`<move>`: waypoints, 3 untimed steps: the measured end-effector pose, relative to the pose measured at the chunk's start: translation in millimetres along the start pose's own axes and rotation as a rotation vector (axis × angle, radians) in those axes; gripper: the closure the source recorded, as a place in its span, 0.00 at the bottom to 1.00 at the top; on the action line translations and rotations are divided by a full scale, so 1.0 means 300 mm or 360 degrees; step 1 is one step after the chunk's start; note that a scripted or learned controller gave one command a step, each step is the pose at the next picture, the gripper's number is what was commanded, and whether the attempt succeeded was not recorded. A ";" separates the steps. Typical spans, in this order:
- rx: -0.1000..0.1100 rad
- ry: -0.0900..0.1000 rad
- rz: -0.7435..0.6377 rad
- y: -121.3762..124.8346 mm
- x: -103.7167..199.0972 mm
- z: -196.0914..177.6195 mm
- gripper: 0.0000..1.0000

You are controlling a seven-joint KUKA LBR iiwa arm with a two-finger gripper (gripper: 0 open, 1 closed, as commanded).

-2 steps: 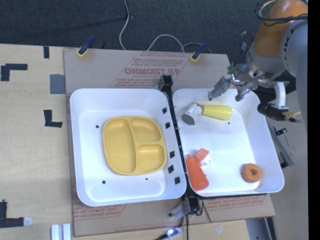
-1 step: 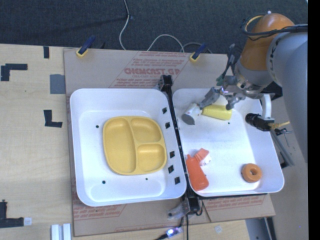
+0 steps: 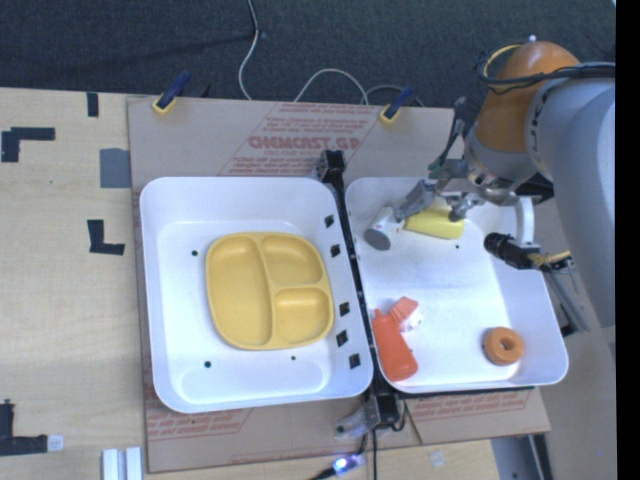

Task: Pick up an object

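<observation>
Tabletop (image 3: 60,298): pale wood with black marks; a cardboard sheet (image 3: 300,138) lies on it under both bins, held by two clamps at its far edge.
Left bin (image 3: 165,203): shallow and white; it holds a yellow divided plate (image 3: 268,290) with three compartments, lying flat near the middle.
Divider (image 3: 343,258): a dark strip where the two bins meet, running front to back.
Right bin (image 3: 535,353): shallow and white; it holds an orange bottle, a yellow object at the far side and a doughnut near the front right corner.
Orange bottle (image 3: 393,344): lies on its side just beside the divider, neck pointing away from the camera; it looks like light plastic, smooth and rounded, so it may roll or slip. The best hold is probably across the middle of the body.
Claw (image 3: 425,208): low over the far side of the right bin, its metal parts right at the yellow object; I cannot tell whether it is spread or pressed together, nor whether it pinches anything.
Yellow object (image 3: 436,226): long and rounded, perhaps a toy banana, resting on the bin floor at the far side, touching or just under the claw. It looks light and stiff with a slick skin; a grasp across its narrow width near the middle seems safest.
Doughnut (image 3: 502,345): a small brown ring, well apart from the claw; it looks light, and pinching one side of the ring would suit it.
Arm (image 3: 570,138): grey with an orange band, reaching in from the right.
</observation>
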State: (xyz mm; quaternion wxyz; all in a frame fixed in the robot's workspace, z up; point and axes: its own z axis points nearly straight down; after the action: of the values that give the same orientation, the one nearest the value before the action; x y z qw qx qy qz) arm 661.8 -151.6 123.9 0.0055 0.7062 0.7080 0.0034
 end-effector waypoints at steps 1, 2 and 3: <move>0.0003 -0.0002 -0.0003 -0.001 0.002 -0.024 1.00; 0.0016 0.0004 0.0000 0.016 0.030 -0.180 1.00; 0.0014 0.0003 0.0003 0.022 0.012 -0.387 1.00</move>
State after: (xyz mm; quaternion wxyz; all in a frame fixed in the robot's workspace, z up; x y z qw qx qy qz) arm 666.8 -147.6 240.0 0.0018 0.7068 0.7074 0.0010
